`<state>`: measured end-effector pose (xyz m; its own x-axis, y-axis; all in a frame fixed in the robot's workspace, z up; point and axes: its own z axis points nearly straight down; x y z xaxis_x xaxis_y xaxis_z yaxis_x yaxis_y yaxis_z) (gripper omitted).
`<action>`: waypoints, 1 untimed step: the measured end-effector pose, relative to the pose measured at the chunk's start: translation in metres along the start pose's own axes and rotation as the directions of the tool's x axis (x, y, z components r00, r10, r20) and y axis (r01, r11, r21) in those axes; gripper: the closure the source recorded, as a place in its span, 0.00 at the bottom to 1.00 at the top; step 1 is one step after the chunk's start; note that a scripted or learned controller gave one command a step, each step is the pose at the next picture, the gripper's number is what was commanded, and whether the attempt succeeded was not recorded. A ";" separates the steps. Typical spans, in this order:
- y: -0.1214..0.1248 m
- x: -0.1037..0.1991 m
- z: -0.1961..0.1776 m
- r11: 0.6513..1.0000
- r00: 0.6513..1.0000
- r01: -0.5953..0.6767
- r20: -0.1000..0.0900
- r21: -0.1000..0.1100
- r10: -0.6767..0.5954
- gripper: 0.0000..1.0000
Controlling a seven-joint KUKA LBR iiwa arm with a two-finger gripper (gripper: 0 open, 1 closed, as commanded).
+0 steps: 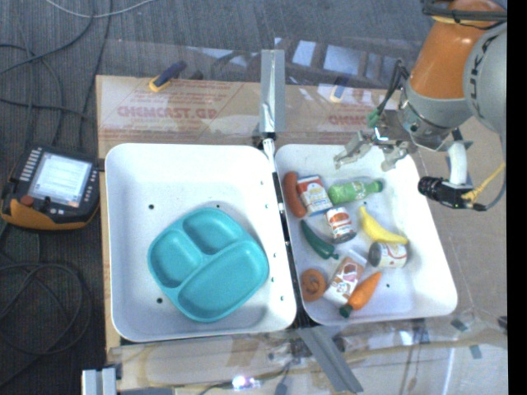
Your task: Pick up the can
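Observation:
A small can (339, 224) with a red and white label stands near the middle of the right bin (428, 220), between a green bottle (356, 191) and a banana (381, 228). A second can (389, 255) lies on its side just below the banana, its dark end facing left. My gripper (364, 158) hovers over the far edge of the right bin, above and behind the bottle. Its two fingers (349, 154) are spread open with nothing between them. The gripper is well apart from both cans.
Crowded around the cans are a red-and-white box (313, 194), a sausage (290, 194), a dark green vegetable (317, 242), a doughnut (313, 282), a juice carton (346, 275) and a carrot (363, 293). A teal divided plate (208, 263) lies in the left bin (132, 220).

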<state>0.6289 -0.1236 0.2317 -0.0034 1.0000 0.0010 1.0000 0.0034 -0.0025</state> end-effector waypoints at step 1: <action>-0.036 0.015 0.136 0.999 0.999 -0.041 0.001 -0.001 0.041 0.00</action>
<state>0.5922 -0.1090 0.0959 0.0376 0.9993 0.0004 0.9993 -0.0376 -0.0017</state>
